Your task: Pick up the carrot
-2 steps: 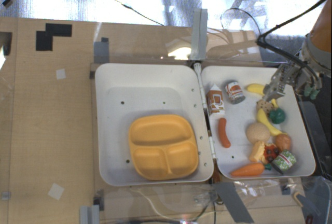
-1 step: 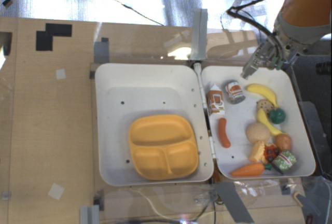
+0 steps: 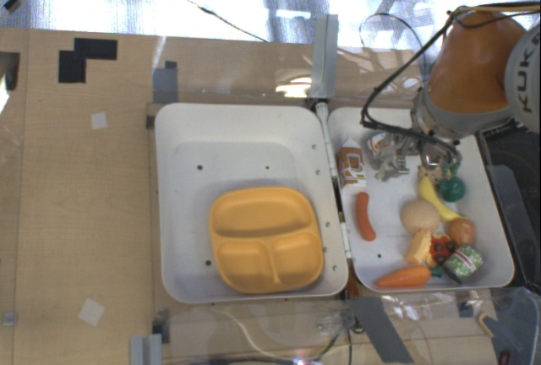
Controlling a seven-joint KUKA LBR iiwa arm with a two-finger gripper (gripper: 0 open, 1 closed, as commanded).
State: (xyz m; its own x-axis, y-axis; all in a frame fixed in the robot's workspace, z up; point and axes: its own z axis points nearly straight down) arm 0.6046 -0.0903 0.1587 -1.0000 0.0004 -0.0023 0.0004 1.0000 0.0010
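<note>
The carrot [image 3: 404, 276] is orange, smooth and tapered, lying flat on the floor of the right bin [image 3: 499, 270] near its 6 o'clock edge. Its thicker end points toward 3 o'clock and its tip toward 9 o'clock.

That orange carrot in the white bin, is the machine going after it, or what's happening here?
A grey robot arm with an orange band reaches in over the right shallow white bin, which holds a jumble of toy food. Its metal claw hangs above the bin's far end, near a small brown carton. The orange toy carrot lies untouched at the near edge, well away from the claw. The left white bin holds a yellow divided plastic tray.
</note>
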